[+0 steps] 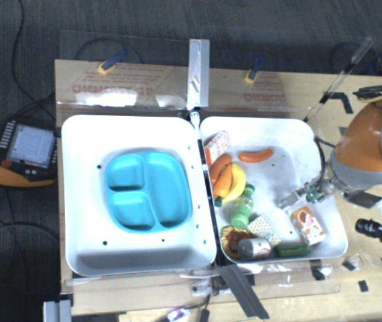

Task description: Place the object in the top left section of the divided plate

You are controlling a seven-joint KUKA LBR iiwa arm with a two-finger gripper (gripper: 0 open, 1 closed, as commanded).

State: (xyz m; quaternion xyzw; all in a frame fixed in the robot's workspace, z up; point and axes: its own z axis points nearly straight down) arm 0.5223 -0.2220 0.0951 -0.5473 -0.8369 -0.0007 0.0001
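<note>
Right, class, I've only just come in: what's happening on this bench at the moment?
A robot arm reaches in from the right, its gripper down inside the right bin among toy foods: a sausage, bananas, a small carton. No item is visibly between its fingers. The blue divided plate sits in the left bin with nothing in its top left section.

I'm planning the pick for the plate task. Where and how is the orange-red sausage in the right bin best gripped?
Grip the orange-red toy sausage at its middle, across its narrow width, coming straight down from above. It lies flat and roughly left-to-right on bare floor of the right white bin, apart from the pile of toy foods lower left, so both long sides look free. The end effector sits lower right of it.
</note>
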